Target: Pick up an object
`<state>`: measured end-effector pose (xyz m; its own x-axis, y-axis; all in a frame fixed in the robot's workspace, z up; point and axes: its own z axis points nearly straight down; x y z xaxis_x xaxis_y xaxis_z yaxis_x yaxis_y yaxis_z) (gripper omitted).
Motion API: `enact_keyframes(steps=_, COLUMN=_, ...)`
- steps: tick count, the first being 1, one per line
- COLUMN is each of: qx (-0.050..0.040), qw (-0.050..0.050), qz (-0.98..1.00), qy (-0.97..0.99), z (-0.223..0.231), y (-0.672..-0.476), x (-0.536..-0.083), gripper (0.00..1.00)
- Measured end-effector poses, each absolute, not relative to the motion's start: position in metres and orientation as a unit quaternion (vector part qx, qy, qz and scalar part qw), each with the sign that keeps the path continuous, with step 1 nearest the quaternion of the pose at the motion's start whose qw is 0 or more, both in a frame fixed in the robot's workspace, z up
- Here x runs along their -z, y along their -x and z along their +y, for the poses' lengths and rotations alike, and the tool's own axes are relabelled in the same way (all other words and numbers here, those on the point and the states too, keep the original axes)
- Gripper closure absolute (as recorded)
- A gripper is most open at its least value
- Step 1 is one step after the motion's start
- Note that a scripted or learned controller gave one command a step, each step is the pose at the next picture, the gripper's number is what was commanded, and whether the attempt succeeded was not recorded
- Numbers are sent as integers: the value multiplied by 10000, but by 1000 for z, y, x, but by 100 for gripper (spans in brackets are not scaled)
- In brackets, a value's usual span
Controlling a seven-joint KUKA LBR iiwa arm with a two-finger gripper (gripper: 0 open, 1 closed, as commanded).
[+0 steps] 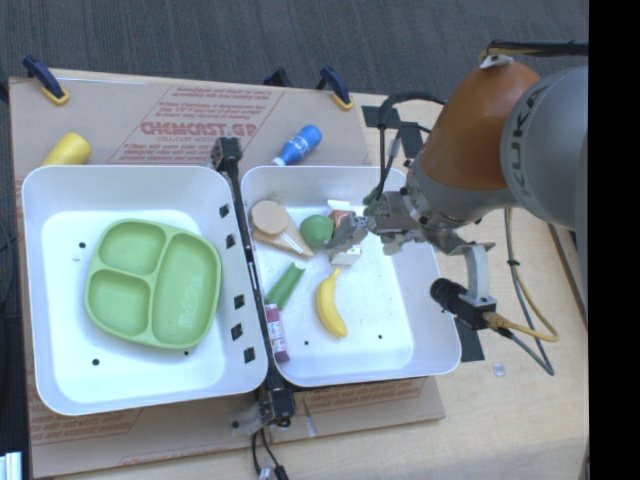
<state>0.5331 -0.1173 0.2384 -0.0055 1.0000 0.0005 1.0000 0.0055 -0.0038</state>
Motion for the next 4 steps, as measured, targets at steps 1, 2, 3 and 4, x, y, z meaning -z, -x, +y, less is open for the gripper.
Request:
enact_keyframes(steps=1, qx=-16, qw=25, qz=-7095, qy=7047, z=-136, y=-489, x=-113, gripper=0)
enact_keyframes(steps=2, qx=-16, qw=20, qz=-7117, qy=7025, z=-136, y=-490, x=-124, gripper=100)
enact_keyframes(steps=3, qx=-2, qw=9, qz=-7086, qy=7056, z=-147, y=-479, x=-177, gripper=100)
enact_keyframes(steps=4, qx=-4, qw=8, qz=-7089, qy=7053, z=-147, y=-479, x=-177, gripper=0)
